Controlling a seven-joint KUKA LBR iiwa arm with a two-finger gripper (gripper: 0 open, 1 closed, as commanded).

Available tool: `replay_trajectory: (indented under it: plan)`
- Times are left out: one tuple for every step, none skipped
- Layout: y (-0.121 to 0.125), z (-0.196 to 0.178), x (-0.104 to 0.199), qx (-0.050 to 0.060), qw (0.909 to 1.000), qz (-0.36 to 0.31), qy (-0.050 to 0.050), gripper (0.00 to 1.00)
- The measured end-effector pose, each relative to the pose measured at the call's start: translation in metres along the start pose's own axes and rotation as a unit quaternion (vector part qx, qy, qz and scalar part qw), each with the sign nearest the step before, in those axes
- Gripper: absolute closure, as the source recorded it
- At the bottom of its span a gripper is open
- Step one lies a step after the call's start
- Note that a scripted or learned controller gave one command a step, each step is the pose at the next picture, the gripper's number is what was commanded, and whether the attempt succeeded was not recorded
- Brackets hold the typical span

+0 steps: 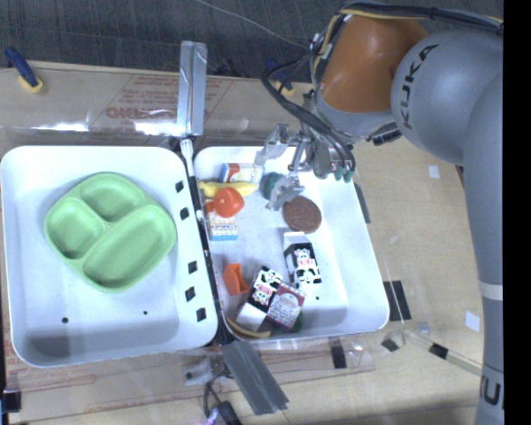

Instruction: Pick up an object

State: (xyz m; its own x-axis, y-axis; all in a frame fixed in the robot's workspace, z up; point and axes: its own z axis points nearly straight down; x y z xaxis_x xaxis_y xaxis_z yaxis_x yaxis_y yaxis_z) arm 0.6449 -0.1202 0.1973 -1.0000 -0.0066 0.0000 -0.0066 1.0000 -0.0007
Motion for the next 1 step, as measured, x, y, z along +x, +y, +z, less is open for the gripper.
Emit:
replay_trajectory:
  plan:
    - [-0.0371,0.0526,0.0776,-0.001,1.0000,0.005,0.002,0.00]
